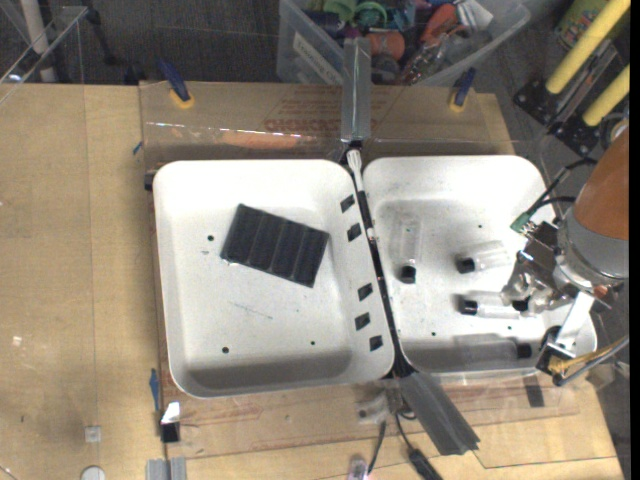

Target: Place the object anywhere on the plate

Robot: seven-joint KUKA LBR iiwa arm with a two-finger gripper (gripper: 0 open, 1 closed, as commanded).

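Observation:
The plate [275, 245] is a dark ribbed rectangle lying at a slant in the left bin [190, 348]. In the right bin [440, 183] lie three clear vials with black caps. One vial [407, 253] lies near the divider, a second [480, 260] further right, and a third [487, 308] nearer the front. My gripper [522, 293] hangs low at the right side of this bin, right at the clear end of the third vial. I cannot make out whether it touches that vial.
A raised divider [365, 268] with black clips runs between the bins. A clear tub of colourful toys [400, 8] stands behind the bench. Cables and a bracket [565, 348] hang by the right bin's front right corner.

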